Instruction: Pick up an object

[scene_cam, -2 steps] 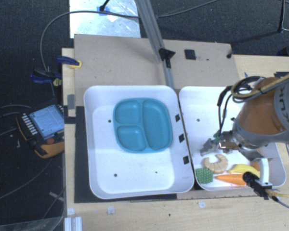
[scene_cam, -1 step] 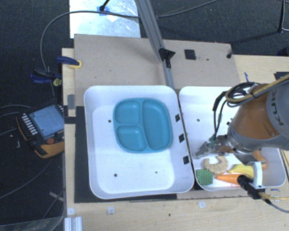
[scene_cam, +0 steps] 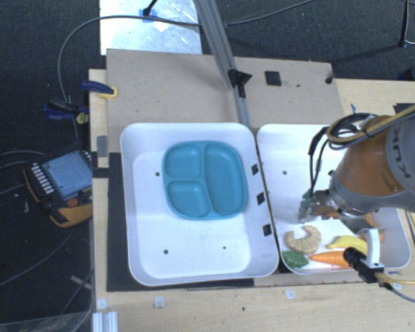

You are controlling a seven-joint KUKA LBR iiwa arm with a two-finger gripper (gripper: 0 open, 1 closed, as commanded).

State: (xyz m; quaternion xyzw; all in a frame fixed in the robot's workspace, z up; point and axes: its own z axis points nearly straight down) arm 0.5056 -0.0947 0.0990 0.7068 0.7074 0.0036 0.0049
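I see the arm [scene_cam: 373, 171] reaching in over the right bin [scene_cam: 283, 151], its orange band above the wrist. The gripper [scene_cam: 311, 209] hangs low inside that bin, just above a tan crescent pastry [scene_cam: 304, 238]. From my seat I cannot tell how it is set; it is dark and blurred against the wrist.

All the pickable things cluster at the near edge of the right bin: the pastry, a green piece [scene_cam: 295, 259] just in front of it, a carrot [scene_cam: 330, 259] beside the green piece, and a banana [scene_cam: 347, 243] behind the carrot, close under the arm. None of them looks lifted.

The left bin [scene_cam: 145, 241], touching the right bin's side, carries a blue divided plate [scene_cam: 206, 180].
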